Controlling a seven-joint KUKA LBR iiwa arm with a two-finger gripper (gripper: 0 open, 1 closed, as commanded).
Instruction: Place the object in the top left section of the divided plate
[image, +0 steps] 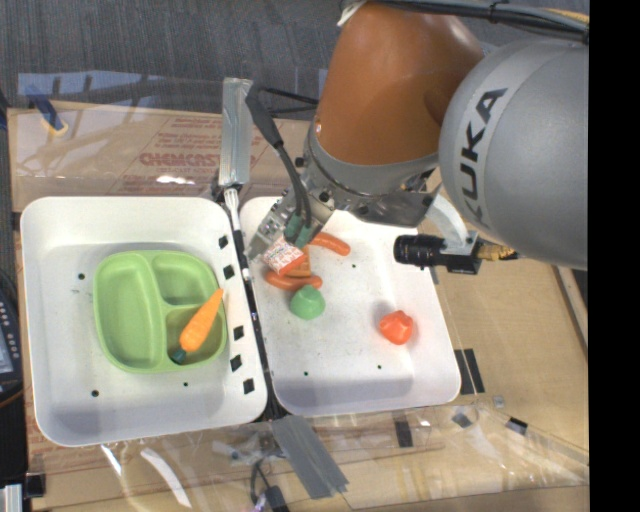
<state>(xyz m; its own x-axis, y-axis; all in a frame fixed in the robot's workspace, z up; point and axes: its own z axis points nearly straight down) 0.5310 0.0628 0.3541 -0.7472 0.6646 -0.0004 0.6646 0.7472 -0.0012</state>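
An orange carrot (203, 319) with a dark green stem end lies tilted in the green divided plate (125, 320); whether the end effector (283, 238) is released or clenched, I cannot tell.

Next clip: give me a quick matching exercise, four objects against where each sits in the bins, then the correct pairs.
Objects:
1. carrot
2. green ball
3. red-orange pepper
4. divided plate

Places:
A. right bin, loose toward its right side
B. left bin, on the bin floor
C. on the plate, at its right edge
D. right bin, just below the pile under the gripper

Pairs: 1-C, 2-D, 3-A, 4-B
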